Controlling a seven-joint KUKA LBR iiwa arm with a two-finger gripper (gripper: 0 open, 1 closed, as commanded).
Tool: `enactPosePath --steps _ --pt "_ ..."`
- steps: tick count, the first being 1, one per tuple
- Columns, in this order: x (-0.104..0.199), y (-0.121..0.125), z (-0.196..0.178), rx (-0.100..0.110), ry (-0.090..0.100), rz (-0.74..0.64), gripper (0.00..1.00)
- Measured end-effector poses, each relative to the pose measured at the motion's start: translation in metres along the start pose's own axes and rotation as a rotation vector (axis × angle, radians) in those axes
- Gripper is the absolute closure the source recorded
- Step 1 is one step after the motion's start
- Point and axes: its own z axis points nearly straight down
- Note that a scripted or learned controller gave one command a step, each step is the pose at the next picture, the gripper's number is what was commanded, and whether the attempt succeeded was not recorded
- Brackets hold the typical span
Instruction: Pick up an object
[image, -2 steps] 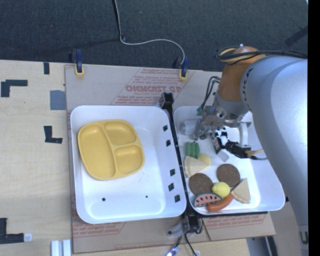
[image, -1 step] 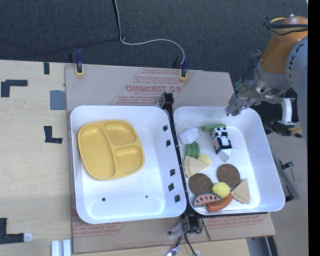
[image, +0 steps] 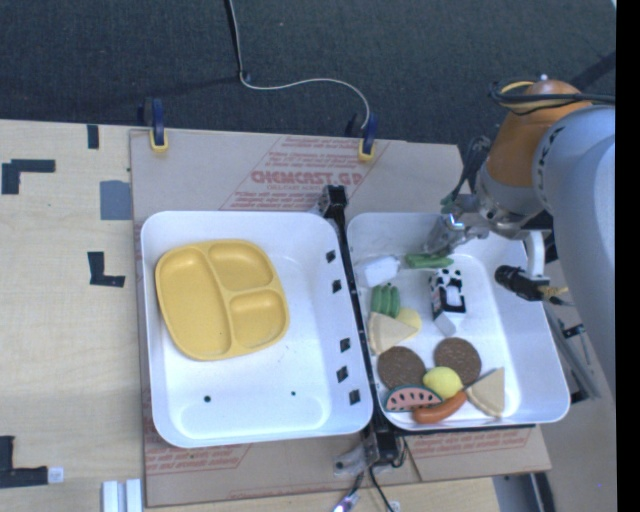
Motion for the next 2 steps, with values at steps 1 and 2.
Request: enactPosePath --steps 1,2 --pt "0.001 0.000 -0.008 0.003 -0.001 -0.002 1.00" --pt "-0.041 -0.023 -0.082 0.011 0.002 0.003 1.00"
